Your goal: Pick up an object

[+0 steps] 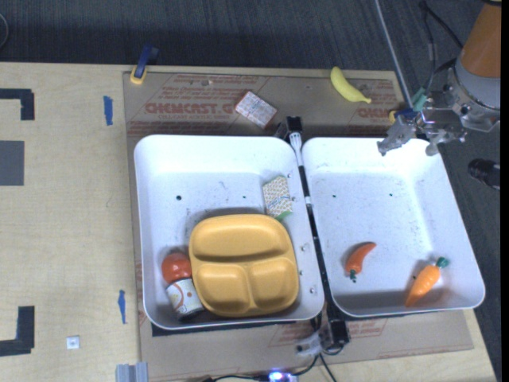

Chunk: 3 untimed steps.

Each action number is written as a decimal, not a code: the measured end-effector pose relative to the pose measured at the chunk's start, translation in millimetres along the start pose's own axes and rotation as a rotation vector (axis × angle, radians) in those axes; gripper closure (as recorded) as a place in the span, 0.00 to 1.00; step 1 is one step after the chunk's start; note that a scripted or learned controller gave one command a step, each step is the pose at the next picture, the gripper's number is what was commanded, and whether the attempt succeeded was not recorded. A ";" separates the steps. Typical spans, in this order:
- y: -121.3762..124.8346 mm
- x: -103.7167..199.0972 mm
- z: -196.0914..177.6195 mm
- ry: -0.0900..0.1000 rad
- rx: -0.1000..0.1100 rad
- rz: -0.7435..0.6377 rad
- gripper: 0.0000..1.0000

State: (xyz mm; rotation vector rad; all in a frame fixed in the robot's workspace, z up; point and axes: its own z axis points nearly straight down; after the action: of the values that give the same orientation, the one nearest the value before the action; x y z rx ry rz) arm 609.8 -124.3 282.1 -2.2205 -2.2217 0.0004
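From my seat, nearest the bottom of the frame, the left white plastic bin [151, 213] holds a yellow three-compartment plastic tray [242, 263] lying flat. Tucked against the tray's lower left edge are a small patterned can [184, 295] and a red-orange rounded toy [176, 267]. Just beyond the tray's upper right corner I see a small patterned packet [277, 196] close to the bin's right wall.

In the right white plastic bin [457, 237], an orange toy carrot with a green top [425, 280] lies at the lower right, and a red-orange toy chili pepper [359, 258] sits left of it, apart from it.

Farther up, on the cardboard sheet [199, 106] over the counter, lie a yellow toy banana [348, 86] and a small checked packet [254, 108].

At the upper right, the gripper [420, 127] hangs over the right bin's far corner, well apart from carrot and pepper. The view there is cluttered; I cannot tell how the jaws stand, though nothing seems gripped.
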 end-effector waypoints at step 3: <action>-3.3 10.5 196.2 -0.001 -0.003 0.000 0.00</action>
State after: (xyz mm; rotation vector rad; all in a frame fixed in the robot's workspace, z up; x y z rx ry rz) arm 606.4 -113.8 85.9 -2.2225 -2.2234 -0.0020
